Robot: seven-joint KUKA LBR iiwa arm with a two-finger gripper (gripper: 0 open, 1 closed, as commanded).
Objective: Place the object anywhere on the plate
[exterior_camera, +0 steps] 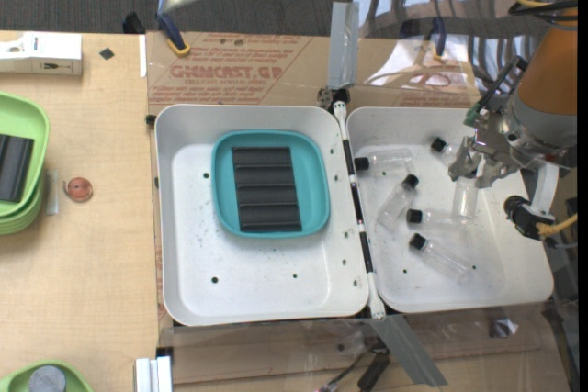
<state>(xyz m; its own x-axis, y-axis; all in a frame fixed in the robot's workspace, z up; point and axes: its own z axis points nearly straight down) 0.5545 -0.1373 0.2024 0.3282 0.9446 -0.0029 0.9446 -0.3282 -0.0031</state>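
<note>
Over the right bin (514,289), the hand (473,168) hangs above a scatter of clear, black-capped vials (397,202), and a clear vial (465,197) appears to stand upright just below it, though whether its fingers are spread or clamped on that vial cannot be told. Across the divider, the teal plate (317,188) waits in the left bin (184,280). Glassy and slim, a vial could slip from a loose pinch, or roll off the plate's ribbed black insert (266,188).

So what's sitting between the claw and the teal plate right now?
In the camera view, several clear vials with black caps lie in the right bin between the claw and the teal plate, plus the two bins' adjoining rims.
</note>
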